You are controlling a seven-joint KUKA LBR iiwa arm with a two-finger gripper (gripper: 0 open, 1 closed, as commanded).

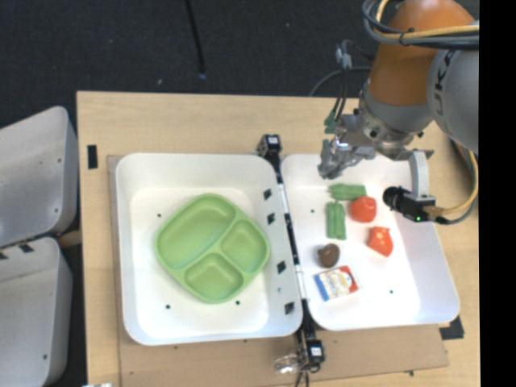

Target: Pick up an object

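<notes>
Nearest to us, the bench (97, 353) shows its bare wood along the front edge, with two white bins side by side on it.

In the left bin (137, 313) we see one thing, a green plate (211, 247) with three compartments. It lies flat near the middle of the bin floor, turned at an angle, and nothing lies in its compartments.

In the right bin (419, 297) we count six small things, all in the left half and middle. Closest to the front lies a carton (335, 282), white with red and blue print, lying flat. Just beyond it, slightly to the left, sits a brown lump (328, 255), close to the carton but apart from it. To the right of that is a red piece (380, 241), standing alone. Farther back a green bar (336, 220) lies lengthwise, and a red ball (363, 209) sits just right of it. Farthest of the group is a green pod (347, 191), lying crosswise, just beyond the bar and the ball.

Beyond the pod, at the far left of the right bin, the gripper (332, 166) hangs just above the floor, close to the pod. We cannot tell how it is set, and we see nothing in it. The arm (411, 47) rises behind it to the right, grey with its orange band.
</notes>
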